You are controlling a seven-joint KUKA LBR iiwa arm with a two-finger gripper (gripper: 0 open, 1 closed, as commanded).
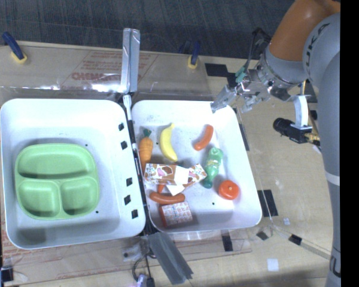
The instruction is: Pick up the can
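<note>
Camera view: can [177, 214] lies well below the gripper [226, 98] (grip state unclear).

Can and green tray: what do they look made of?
Can: lying in the right bin's near corner, red printed label over the body; metal or plastic underneath can't be told. Green tray: looks like moulded plastic, matte pale green, soft rounded compartment edges, no glare.

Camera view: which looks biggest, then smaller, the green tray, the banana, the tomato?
1. Green tray, by far the largest.
2. Banana, long and thin.
3. Tomato, shorter than the banana, though rounder.
</note>
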